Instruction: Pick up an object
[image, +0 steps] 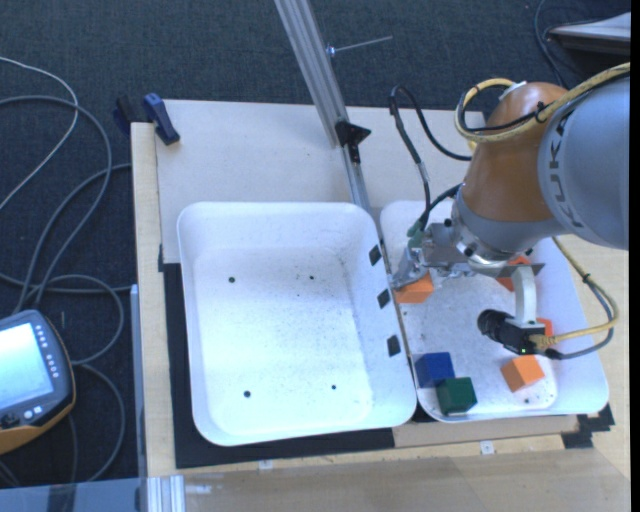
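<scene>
The arm's tool (415, 268) hangs low over the right bin (570, 395), by its left wall, just above an orange block (415, 291); its opening cannot be told. Nearer the front lie a blue block (434, 368), a green block (457, 394) and another orange one (522, 372).

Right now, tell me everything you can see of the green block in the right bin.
The green block is a small dark green cube, matte, possibly foam or painted wood. It sits flat on the floor of the right bin, near that bin's front rim. A blue block lies just behind it, touching or nearly so. Nothing grips it; the gripper is farther back, by an orange block.
</scene>
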